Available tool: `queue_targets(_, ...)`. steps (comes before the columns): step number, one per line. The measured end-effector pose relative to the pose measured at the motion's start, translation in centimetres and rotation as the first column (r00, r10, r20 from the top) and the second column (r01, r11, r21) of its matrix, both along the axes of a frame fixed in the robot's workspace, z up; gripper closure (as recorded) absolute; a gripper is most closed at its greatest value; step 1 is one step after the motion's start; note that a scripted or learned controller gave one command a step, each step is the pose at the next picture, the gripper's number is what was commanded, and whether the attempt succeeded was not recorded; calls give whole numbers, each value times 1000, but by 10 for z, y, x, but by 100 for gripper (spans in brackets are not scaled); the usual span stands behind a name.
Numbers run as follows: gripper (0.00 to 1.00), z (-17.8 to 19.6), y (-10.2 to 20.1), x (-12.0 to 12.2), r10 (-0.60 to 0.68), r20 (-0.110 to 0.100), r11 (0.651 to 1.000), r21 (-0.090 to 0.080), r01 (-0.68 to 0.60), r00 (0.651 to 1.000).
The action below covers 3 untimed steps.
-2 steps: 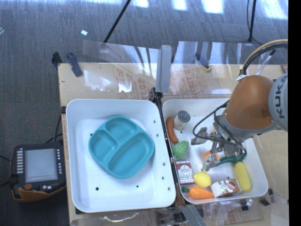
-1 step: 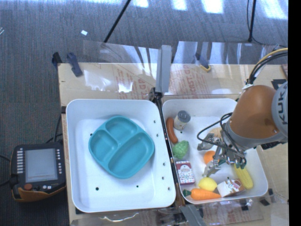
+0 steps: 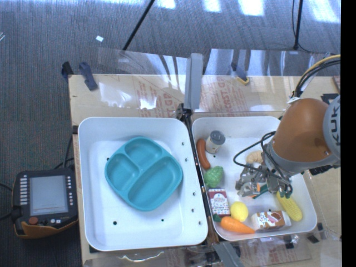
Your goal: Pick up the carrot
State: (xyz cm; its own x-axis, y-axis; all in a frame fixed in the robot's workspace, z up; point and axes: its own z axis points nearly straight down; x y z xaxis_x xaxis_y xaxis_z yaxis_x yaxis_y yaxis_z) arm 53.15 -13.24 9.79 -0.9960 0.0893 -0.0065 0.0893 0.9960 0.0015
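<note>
The carrot [image 3: 236, 225], orange and tapered, lies along the front edge of the right bin [image 3: 251, 121], between a lemon and a small bottle. My gripper [image 3: 255, 185] hangs over the middle right of that bin, above and a little to the right of the carrot, with a gap between them. Nothing shows between its parts, and the wrist hides how they stand.
In the right bin lie a sausage [image 3: 203, 153], a small jar [image 3: 214, 142], broccoli [image 3: 214, 176], a red box [image 3: 218, 201], a lemon [image 3: 239, 211], a bottle [image 3: 268, 220] and corn [image 3: 289, 206]. The left bin [image 3: 94, 132] holds a blue divided plate [image 3: 143, 173].
</note>
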Motion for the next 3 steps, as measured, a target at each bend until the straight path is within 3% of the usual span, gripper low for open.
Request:
queue_targets(1,100,36,28,2,55,-4,998,0,-55,998)
queue_targets(2,0,34,29,1,55,-6,998,0,-55,998)
queue_targets(3,0,-11,4,3,-178,-10,984,1,178,984)
